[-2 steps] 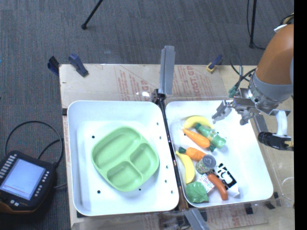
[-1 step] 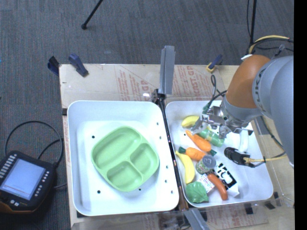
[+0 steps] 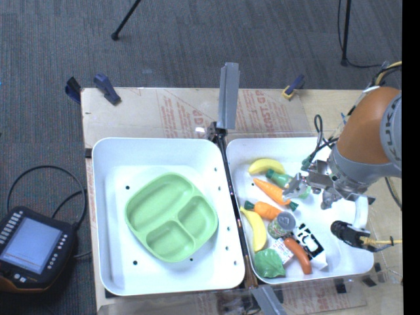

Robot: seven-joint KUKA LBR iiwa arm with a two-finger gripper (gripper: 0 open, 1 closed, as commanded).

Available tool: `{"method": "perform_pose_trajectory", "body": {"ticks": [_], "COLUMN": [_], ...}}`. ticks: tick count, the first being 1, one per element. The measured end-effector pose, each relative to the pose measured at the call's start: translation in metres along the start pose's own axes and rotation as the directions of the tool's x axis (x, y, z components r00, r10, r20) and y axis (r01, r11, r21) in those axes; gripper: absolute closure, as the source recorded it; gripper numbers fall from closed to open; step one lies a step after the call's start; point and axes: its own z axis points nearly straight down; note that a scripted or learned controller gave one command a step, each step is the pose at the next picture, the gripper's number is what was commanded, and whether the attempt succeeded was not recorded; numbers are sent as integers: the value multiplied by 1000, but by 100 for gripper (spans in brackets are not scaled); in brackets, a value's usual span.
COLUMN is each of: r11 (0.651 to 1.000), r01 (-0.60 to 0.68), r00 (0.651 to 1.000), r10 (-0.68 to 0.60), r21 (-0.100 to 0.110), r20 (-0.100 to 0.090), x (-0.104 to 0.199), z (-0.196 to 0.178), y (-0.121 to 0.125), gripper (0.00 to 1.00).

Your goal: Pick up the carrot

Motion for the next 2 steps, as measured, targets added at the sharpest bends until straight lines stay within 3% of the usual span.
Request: {"method": "perform_pose_trajectory", "body": {"ticks": [1,2], "r11": [932,859], "r01": [362,513], "r00": [932,859], "r10": [-362,-513], "r21": [-14,-2], "r20": [4,2], "x": [60,124], "z": [64,-29], "y": [20,23], "gripper": [0,0]}}
